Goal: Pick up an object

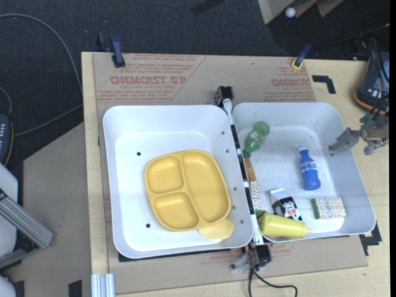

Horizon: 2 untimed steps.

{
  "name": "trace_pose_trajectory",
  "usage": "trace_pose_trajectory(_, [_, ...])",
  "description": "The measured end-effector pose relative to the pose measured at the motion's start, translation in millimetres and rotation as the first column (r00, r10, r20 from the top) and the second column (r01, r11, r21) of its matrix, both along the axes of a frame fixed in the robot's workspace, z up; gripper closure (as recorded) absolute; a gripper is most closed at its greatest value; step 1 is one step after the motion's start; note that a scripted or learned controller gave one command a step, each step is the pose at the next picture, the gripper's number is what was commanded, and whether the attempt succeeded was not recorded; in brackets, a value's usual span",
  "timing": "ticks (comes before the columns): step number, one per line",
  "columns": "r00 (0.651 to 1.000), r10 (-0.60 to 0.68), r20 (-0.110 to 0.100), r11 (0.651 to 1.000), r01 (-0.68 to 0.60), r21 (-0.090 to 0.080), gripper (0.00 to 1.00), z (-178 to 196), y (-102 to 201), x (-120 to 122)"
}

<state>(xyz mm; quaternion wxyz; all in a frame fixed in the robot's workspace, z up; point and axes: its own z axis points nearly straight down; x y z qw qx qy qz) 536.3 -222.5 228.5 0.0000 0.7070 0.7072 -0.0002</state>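
Observation:
The right bin (346, 166) holds a green bottle (255, 136) lying near its left wall and a blue bottle (308, 169) lying in the middle. A yellow squeeze bottle (281, 226) lies along the front wall. Beside it are a small black, white and red item (286, 206) and a patterned green block (328, 207). My gripper (357, 141) hovers over the bin's right rim, to the right of and slightly beyond the blue bottle. Its fingers are spread open with nothing between them.
The left bin (124, 135) holds a yellow divided plate (185, 187) and a small yellow piece (216, 229) at the plate's front edge. Clamps (116, 50) sit at the board's back edge. The divider between the bins (238, 159) carries a strip of fittings.

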Motion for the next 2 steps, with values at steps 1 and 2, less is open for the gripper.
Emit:
trace_pose_trajectory(1, [1.000,0.001,0.001,1.000,-0.001,0.000,0.00,-144,40,38])
trace_pose_trajectory(2, [1.000,0.001,0.002,1.000,-0.001,-0.001,1.00,-134,40,39])
